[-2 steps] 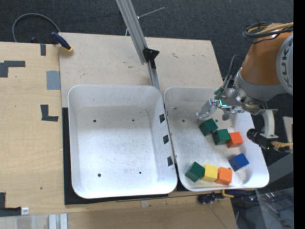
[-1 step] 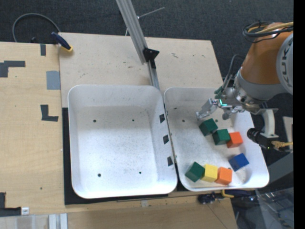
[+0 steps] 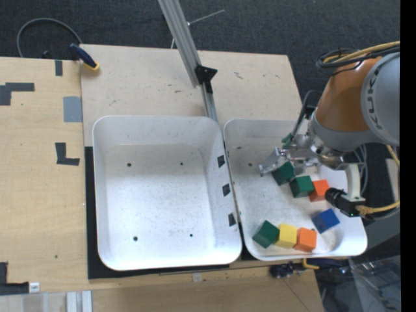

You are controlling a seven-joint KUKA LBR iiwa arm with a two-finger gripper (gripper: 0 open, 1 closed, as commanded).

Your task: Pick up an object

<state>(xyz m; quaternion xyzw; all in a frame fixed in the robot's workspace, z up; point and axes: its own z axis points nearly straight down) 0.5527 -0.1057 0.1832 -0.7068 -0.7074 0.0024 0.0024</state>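
Note:
My gripper (image 3: 284,159) hangs low in the right bin (image 3: 250,138), near its middle. A dark green block (image 3: 283,173) lies directly under it, partly covered by it. Whether the block is touched or gripped is hidden. A second green block (image 3: 301,186) and a small orange block (image 3: 320,189) lie just to the right of the first. A blue block (image 3: 325,220) sits further toward the front right. Along the front wall stand a green block (image 3: 266,233), a yellow block (image 3: 286,234) and an orange block (image 3: 306,238) in a row.
The left bin (image 3: 156,190) lies beside the right one, sharing a raised middle wall. A slanted metal rail (image 3: 185,38) crosses the back of the bench. The arm's orange band (image 3: 344,96) and cables crowd the right edge.

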